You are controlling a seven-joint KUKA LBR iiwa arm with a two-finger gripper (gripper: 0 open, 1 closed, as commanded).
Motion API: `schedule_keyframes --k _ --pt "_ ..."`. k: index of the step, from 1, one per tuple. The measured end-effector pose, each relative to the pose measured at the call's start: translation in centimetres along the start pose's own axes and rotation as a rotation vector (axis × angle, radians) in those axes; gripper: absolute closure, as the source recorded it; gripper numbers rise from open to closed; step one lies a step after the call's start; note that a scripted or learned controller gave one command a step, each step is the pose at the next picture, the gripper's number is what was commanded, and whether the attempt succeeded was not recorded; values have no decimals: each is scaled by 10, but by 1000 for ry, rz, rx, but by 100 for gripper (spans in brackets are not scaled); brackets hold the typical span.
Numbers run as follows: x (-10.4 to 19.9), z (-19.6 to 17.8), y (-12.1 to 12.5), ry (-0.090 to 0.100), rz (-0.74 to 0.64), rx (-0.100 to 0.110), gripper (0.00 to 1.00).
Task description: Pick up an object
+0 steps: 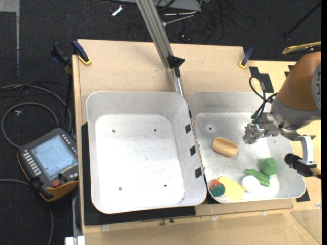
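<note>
The end effector [252, 133] hangs low over the right bin [204, 103], above its bare floor near the far right side; from this angle I cannot tell how far it is open, and nothing can be seen in its hold. The nearest thing to pick is the tan block [225, 147], lying on its side just to the near left of the end effector, apart from the rest. It looks like a short rounded cylinder, smooth and stiff, probably light foam or wood; a hold across its short width, at the middle, should be steadiest, since its curved sides could let it roll. Near the bin's front edge lies a cluster: a green ball [269, 165], a green leafy piece [257, 176], a white egg-shaped thing [250, 184], a pale yellow piece [233, 189] and a small red and green piece [217, 187]. These look like light plastic toys, smooth and likely slippery, and so close together that a clean hold would be harder. The left bin [97, 152] is matte white with dark speckles, on a pale wooden desk [127, 65].
</note>
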State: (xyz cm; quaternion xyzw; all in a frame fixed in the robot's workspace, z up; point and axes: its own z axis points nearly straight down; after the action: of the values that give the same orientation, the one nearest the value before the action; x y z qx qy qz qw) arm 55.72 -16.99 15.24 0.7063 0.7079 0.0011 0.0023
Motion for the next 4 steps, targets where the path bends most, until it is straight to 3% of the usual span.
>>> schedule_keyframes --k 2,4 --pt "0 -72 -1 0 -1 0 100" --pt "99 -74 31 3 -6 4 100"
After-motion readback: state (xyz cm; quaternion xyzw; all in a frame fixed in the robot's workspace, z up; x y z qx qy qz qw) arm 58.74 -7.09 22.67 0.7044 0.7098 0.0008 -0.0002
